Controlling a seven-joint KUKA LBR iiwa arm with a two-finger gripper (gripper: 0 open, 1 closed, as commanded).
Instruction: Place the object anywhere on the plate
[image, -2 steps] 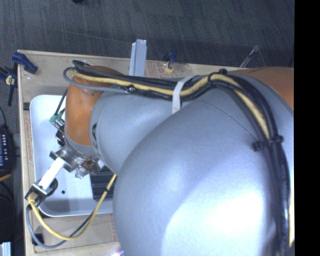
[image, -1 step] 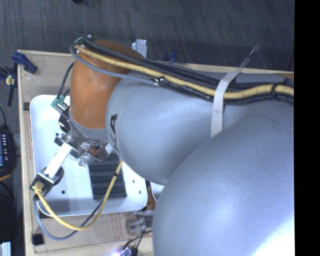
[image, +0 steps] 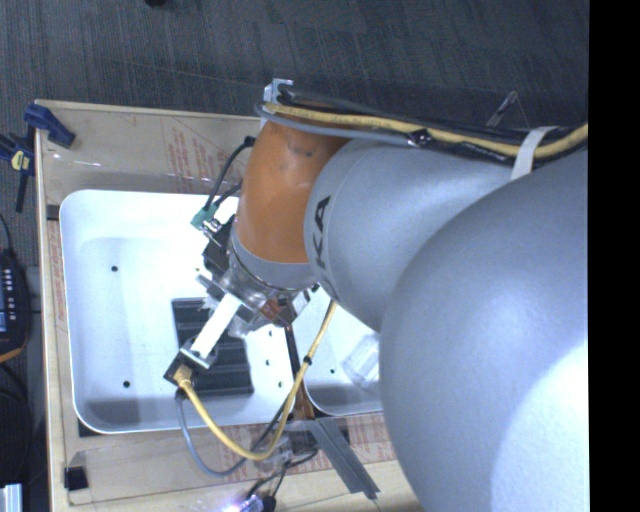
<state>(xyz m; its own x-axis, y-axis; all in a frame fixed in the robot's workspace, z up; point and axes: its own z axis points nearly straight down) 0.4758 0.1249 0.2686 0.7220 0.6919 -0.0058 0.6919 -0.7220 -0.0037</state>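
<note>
**Left bin, arm overhead**

My end effector (image: 252, 300) hangs over the left bin (image: 90, 300), tucked under my wrist; I cannot tell how far open it is.

- Black ribbed slab (image: 228, 368): flat on that bin's floor, right side, just below the end effector.
- Pale translucent piece (image: 362, 362): in the right bin (image: 335, 405), beside my arm.

Black letters (image: 322, 236) run along the grey arm (image: 420, 230), on its casing just right of the orange band (image: 285, 195). Only "KA" can be read; the rest is hidden. Faint red print (image: 185, 150) lies on the worktop (image: 120, 135) left of the orange band, too blurred to read.
</note>
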